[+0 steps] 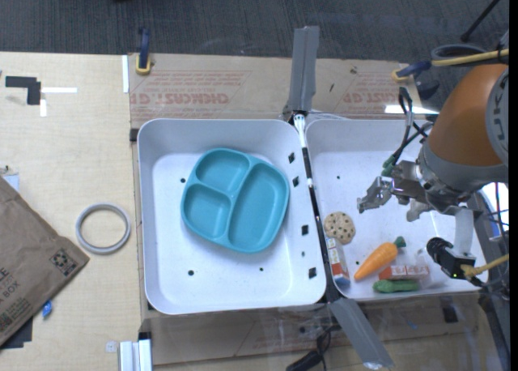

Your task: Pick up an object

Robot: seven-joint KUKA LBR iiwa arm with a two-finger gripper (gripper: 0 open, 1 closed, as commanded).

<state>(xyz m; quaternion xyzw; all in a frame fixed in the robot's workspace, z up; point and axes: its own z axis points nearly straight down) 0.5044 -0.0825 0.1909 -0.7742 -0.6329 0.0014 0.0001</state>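
Arm reaching over the right bin

A blue plate point(235, 199) is lying in the left bin point(154, 223). In the right bin point(356, 147), a cookie point(339, 227) and carrot point(379, 259) are sitting below the gripper point(374, 196), which is hanging open, holding nothing, as the arm point(469, 130) is leaning in.

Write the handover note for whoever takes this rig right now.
Pincer: over the right bin, above its bare middle, nothing between its fingers that I can see; open or shut is unclear.
Right bin, near edge: cookie, carrot, a green piece and a small tube by the divider.
Left bin: blue plate, lying flat.
Done: nothing picked yet.
Left: go down on one object, likely the carrot or cookie, grip and lift.
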